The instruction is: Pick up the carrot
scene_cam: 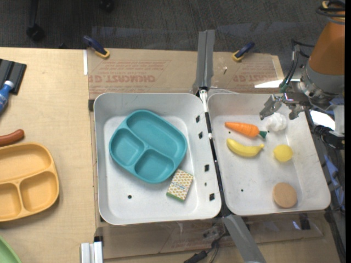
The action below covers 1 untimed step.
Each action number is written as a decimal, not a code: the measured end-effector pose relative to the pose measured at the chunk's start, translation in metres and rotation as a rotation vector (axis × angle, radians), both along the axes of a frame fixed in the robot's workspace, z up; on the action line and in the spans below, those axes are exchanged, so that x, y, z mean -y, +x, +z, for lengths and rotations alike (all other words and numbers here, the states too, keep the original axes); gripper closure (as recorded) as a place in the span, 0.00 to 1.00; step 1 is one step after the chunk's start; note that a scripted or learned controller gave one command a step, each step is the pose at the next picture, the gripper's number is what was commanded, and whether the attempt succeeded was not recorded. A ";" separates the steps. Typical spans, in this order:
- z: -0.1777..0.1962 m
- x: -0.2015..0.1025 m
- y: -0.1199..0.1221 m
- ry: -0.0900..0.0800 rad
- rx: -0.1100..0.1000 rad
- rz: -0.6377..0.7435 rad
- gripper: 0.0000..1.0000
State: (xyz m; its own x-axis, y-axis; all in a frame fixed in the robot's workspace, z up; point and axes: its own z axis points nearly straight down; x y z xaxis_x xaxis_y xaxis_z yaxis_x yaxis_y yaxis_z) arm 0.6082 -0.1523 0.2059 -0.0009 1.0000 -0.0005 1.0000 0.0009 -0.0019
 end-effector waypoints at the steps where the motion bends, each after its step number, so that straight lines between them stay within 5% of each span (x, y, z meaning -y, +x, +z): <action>1: -0.114 -0.033 0.015 0.000 0.001 -0.066 0.00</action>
State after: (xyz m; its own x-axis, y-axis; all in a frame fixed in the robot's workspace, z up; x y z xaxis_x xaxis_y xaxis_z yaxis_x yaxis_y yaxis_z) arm 0.6228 -0.1191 0.0917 0.0655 0.9979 -0.0009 0.9979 -0.0655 -0.0011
